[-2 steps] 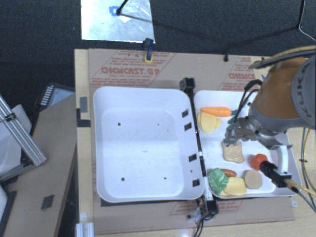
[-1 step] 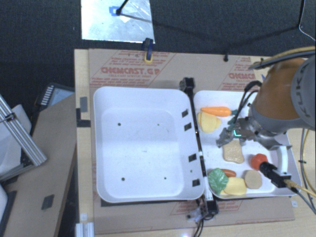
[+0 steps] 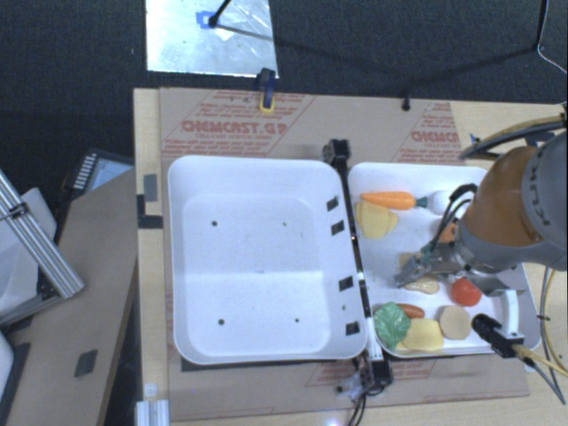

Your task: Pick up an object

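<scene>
— Camera view, operator: how far are you getting?

— You're reaching the gripper [image 3: 415,272] down into the right bin [image 3: 380,174], lower right of frame; nothing is lifting yet. Whether its jaws are spread or pinching, you cannot tell.

— Counts?

— One carrot [image 3: 388,200], one tomato [image 3: 465,291], one green leaf [image 3: 390,322], about three pale yellow pieces, all lying there. Left bin [image 3: 257,171] is sitting mid-frame.

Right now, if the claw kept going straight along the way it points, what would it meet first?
Probably the pale tan piece lying just under the claw, low in the right bin. Depth is unclear from above, so contact may already exist.
</scene>
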